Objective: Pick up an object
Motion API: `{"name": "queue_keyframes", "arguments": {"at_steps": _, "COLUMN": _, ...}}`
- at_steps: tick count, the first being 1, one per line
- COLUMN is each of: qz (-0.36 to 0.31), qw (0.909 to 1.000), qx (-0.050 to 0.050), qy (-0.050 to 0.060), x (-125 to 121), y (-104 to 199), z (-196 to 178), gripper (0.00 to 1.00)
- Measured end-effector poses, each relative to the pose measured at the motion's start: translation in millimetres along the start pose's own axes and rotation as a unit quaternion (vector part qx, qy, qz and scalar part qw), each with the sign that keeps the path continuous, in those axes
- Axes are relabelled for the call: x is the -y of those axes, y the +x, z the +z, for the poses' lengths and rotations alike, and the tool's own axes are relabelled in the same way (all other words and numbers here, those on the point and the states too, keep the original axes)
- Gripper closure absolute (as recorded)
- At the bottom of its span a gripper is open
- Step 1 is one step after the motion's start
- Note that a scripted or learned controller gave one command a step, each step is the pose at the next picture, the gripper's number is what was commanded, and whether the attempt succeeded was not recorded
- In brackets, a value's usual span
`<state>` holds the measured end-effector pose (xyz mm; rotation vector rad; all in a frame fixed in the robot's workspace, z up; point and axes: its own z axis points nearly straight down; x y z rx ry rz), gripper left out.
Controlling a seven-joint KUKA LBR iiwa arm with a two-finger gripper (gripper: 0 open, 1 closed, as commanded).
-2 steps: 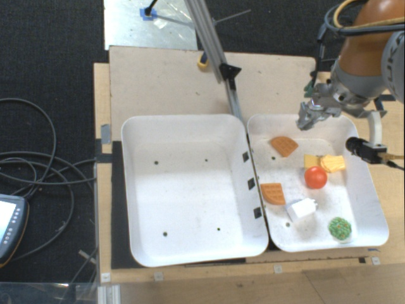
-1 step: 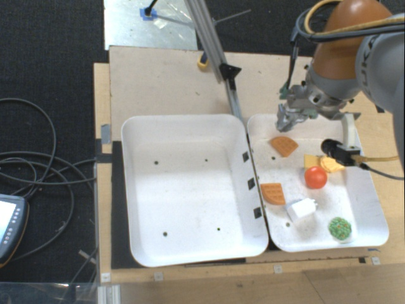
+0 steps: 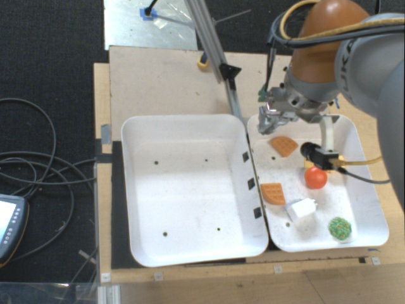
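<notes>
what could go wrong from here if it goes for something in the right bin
1. The tool sits over the far left corner of the right bin, close to its wall. Dropping straight down, it may strike the rim or grab nothing, since the nearest orange cracker lies beside it, not under it.
2. That cracker lies flat, so it may be hard to pinch.
3. The red ball could roll away if nudged.

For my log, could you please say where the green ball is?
In the camera view, the green ball lies in the right bin's near right corner, right of the white block and below the red ball.
</notes>
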<state>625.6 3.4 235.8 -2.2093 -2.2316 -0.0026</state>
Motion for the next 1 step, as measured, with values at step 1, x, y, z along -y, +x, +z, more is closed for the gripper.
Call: {"name": "queue_keyframes", "arguments": {"at_steps": 1, "qz": 0.000, "qw": 1.0000, "qx": 0.000, "qy": 0.000, "x": 6.9, "y": 48.4, "z": 7.1, "gripper": 1.00}}
